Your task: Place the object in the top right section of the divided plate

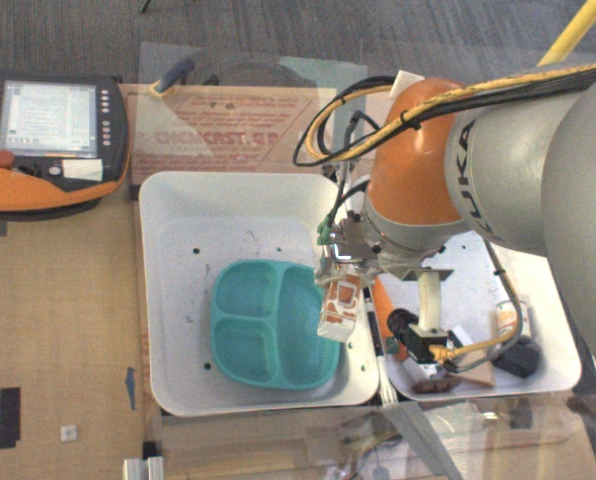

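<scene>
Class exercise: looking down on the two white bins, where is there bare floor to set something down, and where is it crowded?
Left bin: bare white floor along the far wall and left wall, bordering the teal divided plate. The plate's own sections look bare too. Crowded: the plate's right edge, where the gripper hangs with a small packet, and the right bin, cluttered with small items under the arm.

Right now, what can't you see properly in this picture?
- The gripper: the orange wrist band covers most of it in the camera view.
- The small packet at the teal divided plate's right edge: its print is too small to read.
- The right bin: the grey arm hides its far half.
- The tablet screen: text too tiny.
</scene>
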### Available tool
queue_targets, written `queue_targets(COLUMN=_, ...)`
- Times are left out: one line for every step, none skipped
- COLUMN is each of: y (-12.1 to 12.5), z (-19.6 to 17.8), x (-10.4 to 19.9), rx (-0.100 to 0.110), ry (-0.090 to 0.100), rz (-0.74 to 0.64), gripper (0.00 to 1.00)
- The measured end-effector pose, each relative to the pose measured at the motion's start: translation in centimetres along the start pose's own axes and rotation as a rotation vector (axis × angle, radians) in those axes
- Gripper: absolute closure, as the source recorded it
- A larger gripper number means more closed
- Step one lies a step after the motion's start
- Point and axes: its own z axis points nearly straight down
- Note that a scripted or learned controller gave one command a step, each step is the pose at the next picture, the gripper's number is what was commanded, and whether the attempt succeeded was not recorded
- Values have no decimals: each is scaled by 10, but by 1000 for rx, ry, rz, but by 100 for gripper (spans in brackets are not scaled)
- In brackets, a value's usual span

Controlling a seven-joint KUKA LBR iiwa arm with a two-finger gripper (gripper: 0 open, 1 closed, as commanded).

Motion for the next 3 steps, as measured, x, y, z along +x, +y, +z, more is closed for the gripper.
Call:
queue_targets(y=1, z=-9, x=0, rx=0, ry=1, rz=2, gripper=100)
queue_targets(y=2, z=-19, x=-1, rx=0, ry=2, rz=4, gripper=100)
queue_targets(y=-43, z=64, x=26, rx=1, ry=-2, rz=31, gripper=100)
